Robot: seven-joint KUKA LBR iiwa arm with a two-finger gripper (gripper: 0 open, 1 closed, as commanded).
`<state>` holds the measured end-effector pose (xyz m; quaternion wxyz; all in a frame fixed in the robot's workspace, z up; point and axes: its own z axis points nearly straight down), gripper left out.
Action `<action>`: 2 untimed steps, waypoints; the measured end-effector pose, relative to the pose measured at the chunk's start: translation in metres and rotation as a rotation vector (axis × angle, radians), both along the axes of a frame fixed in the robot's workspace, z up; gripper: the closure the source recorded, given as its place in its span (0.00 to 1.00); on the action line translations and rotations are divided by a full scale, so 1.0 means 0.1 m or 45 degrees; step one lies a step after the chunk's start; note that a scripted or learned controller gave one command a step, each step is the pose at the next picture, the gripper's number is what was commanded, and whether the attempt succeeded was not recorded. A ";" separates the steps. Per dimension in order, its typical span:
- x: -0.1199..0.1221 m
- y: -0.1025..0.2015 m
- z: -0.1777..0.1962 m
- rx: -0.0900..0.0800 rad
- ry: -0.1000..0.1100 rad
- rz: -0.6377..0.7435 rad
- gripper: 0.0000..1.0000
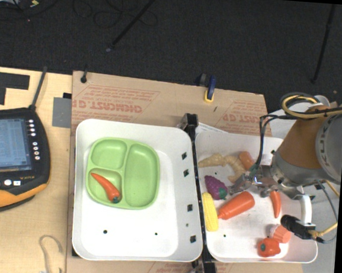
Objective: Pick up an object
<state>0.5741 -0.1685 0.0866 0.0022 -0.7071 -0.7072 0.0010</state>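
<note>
Right bin [303, 255], near corner: a red-orange toy piece [273, 243], close to the front wall. Near left side of the same bin: a yellow corn cob [209, 211] along the divider, with an orange carrot [236, 205] just beside it and a purple piece [215, 186] farther back. Far side: a tan piece [225, 161]. Gripper [256, 181]: low over the middle of the right bin, near the carrot; whether released or clenched, cannot tell. Left bin [126, 239]: green divided plate [124, 173], a red chili pepper [106, 186] in its near left compartment
</note>
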 end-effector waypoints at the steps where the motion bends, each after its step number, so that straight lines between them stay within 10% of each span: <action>1: -0.01 -0.02 0.11 0.001 0.001 -0.006 1.00; 2: 0.04 -0.03 0.53 -0.002 -0.005 -0.002 1.00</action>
